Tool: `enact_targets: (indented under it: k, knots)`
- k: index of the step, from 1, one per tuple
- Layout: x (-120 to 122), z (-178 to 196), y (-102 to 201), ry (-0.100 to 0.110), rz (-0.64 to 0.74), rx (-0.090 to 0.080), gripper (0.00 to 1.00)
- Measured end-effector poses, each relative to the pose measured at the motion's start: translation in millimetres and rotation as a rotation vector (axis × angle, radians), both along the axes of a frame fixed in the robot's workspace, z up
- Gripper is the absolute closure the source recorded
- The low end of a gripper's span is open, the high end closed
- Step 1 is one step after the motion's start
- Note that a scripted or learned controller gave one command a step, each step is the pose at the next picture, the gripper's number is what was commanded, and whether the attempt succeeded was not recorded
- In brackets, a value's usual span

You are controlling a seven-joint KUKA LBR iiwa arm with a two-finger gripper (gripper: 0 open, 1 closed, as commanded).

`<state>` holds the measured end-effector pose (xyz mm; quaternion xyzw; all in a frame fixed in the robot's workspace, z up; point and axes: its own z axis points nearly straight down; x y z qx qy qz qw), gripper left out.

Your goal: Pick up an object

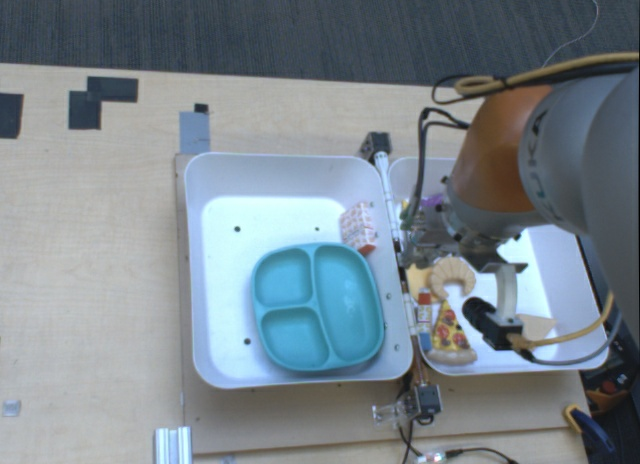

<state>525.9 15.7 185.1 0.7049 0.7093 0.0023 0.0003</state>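
Croissant [452,274] in your right bin [570,252] near the dividing wall, pizza slice [449,332] just below it, gripper [440,242] above them under the arm, teal divided plate [318,307] in left bin [230,212].

A pale wooden bench [90,282] is seen from above. Two shallow white plastic bins are set on it side by side, touching: the left bin [215,252] and the right bin [570,262]. Dark rectangular tape patches [100,100] are stuck near its far left edge.
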Motion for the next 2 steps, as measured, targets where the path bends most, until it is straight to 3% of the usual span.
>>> enact_targets:
  k: [1,2]
  knots:
    - [0,0,-1,0.001,-0.001,-0.002,0.0]
    - [-28,-2,-102,0.002,-0.003,-0.004,0.0]
